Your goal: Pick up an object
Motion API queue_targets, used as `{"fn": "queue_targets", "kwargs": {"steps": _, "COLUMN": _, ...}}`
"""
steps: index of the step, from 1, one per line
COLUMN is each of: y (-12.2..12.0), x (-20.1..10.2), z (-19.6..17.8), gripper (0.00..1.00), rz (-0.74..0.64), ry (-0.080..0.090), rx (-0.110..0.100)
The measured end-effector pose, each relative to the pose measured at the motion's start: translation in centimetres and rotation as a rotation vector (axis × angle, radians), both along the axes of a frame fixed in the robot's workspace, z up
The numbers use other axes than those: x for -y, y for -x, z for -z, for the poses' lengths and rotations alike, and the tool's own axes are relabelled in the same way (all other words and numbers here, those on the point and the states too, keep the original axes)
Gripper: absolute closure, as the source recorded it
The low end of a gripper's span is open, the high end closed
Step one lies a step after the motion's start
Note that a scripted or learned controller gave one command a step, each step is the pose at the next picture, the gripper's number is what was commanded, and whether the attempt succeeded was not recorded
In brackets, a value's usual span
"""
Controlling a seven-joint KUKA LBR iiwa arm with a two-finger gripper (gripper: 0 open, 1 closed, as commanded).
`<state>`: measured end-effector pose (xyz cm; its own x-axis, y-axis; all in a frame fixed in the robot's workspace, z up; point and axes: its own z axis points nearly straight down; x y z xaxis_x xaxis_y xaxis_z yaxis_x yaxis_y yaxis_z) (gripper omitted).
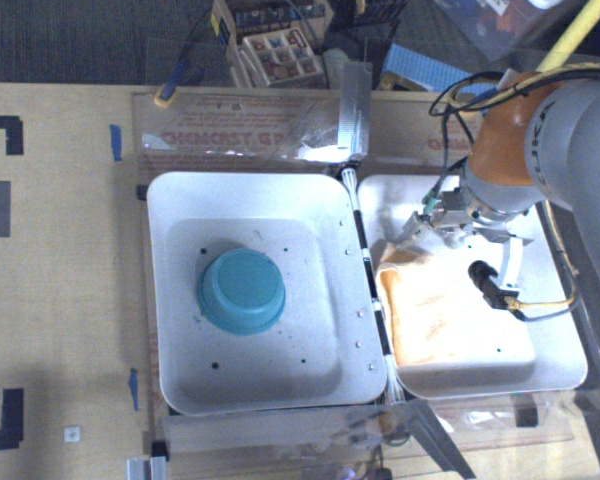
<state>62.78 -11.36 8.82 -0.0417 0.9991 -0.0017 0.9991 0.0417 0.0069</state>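
1. Left bin (170,218), center-left of frame: teal bowl (242,290) upside down on its floor, a bit left of bin center, nothing touching it.
2. Right bin (560,368), center-right: orange cloth (435,313) lying flat, lower-left part of bin, against the divider side.
3. Arm (540,138) comes in from upper right w/ orange band; gripper (435,213) sits over upper part of right bin, just above the cloth's top edge.
4. Gripper open/closed: can't tell, tip too small + blurred. Nothing visibly held.
5. Black cable plug (490,283) hangs near cloth's right side.
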Motion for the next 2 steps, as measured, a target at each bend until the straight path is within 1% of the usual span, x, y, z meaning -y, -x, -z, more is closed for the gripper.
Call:
{"fn": "queue_targets", "kwargs": {"steps": 1, "y": 1.0, "x": 2.8, "z": -11.4, "gripper": 0.0, "rz": -0.049, "ry": 0.0, "rx": -0.006}}
{"fn": "queue_targets", "kwargs": {"steps": 2, "y": 3.8, "x": -2.1, "z": -1.9, "gripper": 0.0, "rz": -0.123, "ry": -0.001, "rx": -0.009}}
